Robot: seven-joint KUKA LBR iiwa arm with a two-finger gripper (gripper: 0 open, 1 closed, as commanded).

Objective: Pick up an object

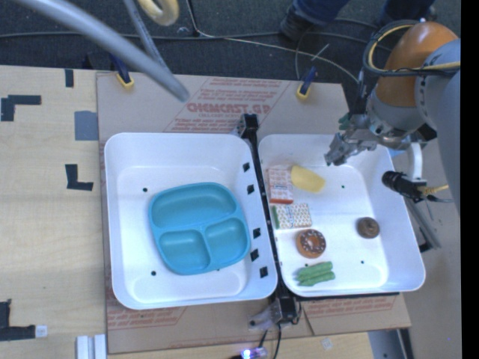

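Observation:
The right bin (397,264) holds a yellow wedge (307,178), a red-and-white packet (279,184), a green-and-white packet (292,216), a sprinkled donut (310,242), a small brown round piece (367,227) and green pea pods (314,274). My gripper (340,153) hangs over the bin's back edge, up and to the right of the yellow wedge, and nothing shows between its fingers.
The left bin (123,223) holds a blue divided plate (199,226). A black divider (258,200) runs between the two bins. The grey arm with its orange band (408,58) fills the upper right. A grey pole (90,28) crosses the upper left.

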